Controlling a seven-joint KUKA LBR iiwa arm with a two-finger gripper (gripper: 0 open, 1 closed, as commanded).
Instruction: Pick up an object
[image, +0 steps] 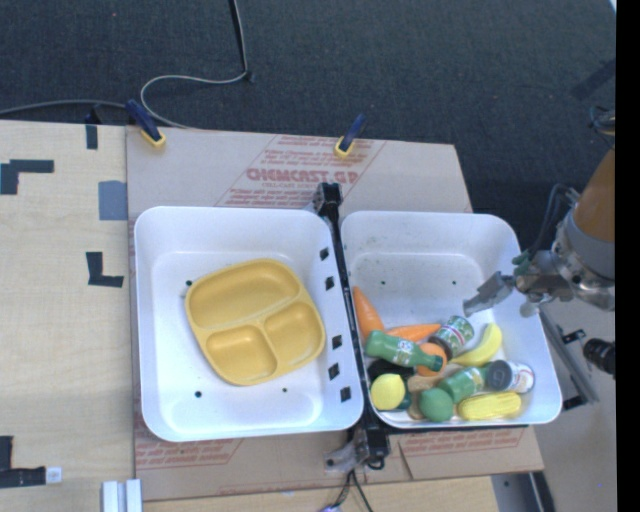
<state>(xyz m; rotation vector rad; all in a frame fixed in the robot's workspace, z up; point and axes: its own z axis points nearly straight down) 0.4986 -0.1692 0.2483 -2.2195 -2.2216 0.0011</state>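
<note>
Toys lay heaped at the six o'clock end of the right bin (440, 228), probably tumbled there by the bin's tilt: a carrot (367, 310), green bottles (400, 350), a banana (483, 345), a lemon (388, 390) and corn (490, 405). Any could serve as the pick. The left bin (160, 300) held a yellow divided tray (255, 320). The arm entered from three o'clock, wrist low over the rim, its gripper (492, 292) just above the banana, grasping nothing visible; whether clenched or released could not be told.
</note>
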